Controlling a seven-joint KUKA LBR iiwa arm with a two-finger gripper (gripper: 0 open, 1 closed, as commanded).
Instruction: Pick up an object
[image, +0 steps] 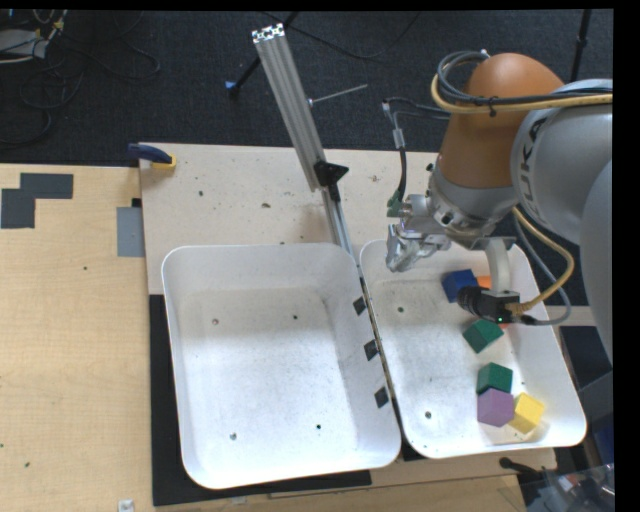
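Camera view: gripper (400, 252), grip state unclear, hovers near squarish, axis-less blue block (459, 284).

Pale bench (240, 195) carries two white bins: right bin (440, 440) directly below the gripper (403, 252), left bin (190, 290) beside it.

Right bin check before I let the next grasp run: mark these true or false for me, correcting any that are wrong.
1. All the blocks lie in the right bin. True.
2. The gripper is above the left bin. False: it is over the right bin's far left corner.
3. The purple block touches the yellow block. True.
4. The blue block is near the bin's front edge. False: it is toward the back.
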